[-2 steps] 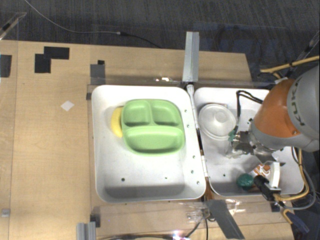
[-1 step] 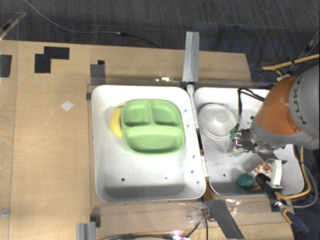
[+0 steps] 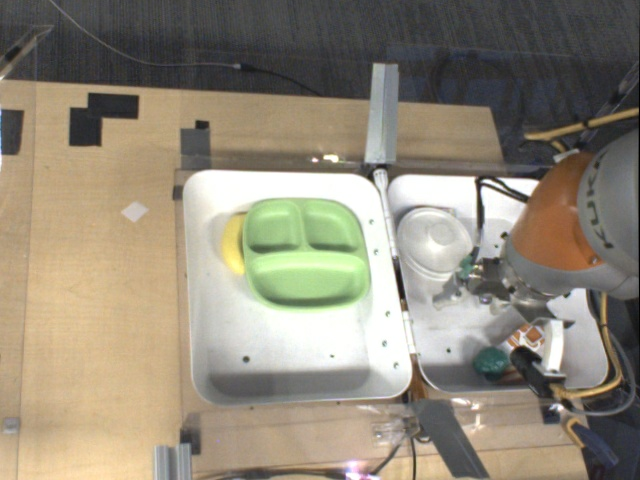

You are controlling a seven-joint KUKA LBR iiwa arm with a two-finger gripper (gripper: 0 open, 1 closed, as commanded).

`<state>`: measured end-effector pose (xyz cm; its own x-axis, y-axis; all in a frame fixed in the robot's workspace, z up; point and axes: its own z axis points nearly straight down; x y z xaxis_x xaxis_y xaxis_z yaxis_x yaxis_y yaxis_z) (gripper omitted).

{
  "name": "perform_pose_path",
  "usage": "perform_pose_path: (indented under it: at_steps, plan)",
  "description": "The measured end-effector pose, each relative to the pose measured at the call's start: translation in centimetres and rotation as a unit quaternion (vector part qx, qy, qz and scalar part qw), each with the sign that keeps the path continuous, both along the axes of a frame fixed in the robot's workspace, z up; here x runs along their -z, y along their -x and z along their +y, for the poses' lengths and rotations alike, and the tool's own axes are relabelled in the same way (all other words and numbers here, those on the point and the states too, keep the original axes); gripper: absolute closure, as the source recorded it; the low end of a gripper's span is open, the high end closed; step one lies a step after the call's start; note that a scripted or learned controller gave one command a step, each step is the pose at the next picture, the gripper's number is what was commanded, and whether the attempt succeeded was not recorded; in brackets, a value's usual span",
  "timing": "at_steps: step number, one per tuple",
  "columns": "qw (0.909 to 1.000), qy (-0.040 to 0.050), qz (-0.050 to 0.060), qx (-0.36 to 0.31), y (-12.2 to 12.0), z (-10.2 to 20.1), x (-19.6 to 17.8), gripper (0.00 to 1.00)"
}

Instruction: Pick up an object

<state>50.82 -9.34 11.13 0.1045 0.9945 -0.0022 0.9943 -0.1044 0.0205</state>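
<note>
Spanning wooden bench [image 3: 90,298]: two white bins [image 3: 290,368]; dark carpet [image 3: 300,18] behind; claw [image 3: 470,283] state unclear.

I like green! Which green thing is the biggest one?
The light green divided tray in the left bin. It is far bigger than the small dark green object in the right bin, which lies near the arm.
</note>
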Motion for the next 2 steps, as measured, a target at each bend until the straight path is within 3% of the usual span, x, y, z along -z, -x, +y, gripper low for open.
perform_pose_path:
  at_steps: [1,2]
  plan:
    - [0.9992,-0.0014,0.006,-0.04,-4.7,1.1,2.3,0.0]
    - [0.9999,-0.0007,0.006,-0.013,-4.3,-4.5,2.3,0.0]
